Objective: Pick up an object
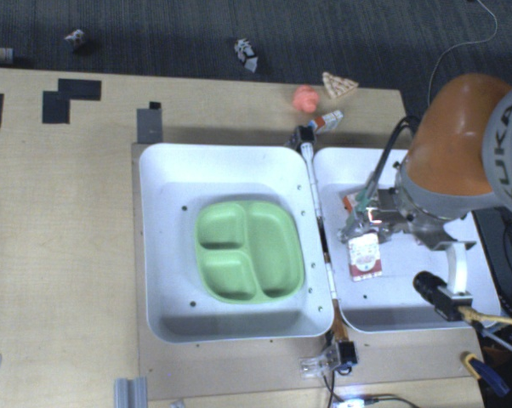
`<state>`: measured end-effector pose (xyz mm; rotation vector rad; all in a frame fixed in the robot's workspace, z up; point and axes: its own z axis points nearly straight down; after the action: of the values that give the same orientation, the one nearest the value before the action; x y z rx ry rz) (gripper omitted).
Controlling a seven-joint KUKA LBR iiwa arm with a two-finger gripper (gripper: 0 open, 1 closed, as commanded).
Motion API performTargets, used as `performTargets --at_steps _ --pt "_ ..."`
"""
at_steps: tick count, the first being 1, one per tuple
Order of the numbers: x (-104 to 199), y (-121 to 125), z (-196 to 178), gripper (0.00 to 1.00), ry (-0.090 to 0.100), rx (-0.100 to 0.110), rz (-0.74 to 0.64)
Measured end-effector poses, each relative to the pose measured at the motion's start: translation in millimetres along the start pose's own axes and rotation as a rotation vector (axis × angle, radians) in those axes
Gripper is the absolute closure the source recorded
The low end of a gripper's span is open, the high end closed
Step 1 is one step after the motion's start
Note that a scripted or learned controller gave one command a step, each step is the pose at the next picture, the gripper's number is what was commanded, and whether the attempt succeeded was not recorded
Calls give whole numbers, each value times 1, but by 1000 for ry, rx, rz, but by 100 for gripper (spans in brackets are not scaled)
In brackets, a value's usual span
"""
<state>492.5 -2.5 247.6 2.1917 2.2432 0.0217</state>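
The claw hangs low in the right bin, near the wall shared with the left bin; whether it is open or closed cannot be determined. Just below it lies a small white-and-red packet, flat on the bin floor. Bare floor surrounds the packet. The left bin contains 1 green tray with 3 compartments.
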Motion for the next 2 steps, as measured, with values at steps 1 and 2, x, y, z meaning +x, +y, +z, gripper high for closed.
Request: performTargets --at_steps 1,2 --pt "1 1 -10 100 2 -3 -7" --pt "3 3 -21 100 4 -5 -14"
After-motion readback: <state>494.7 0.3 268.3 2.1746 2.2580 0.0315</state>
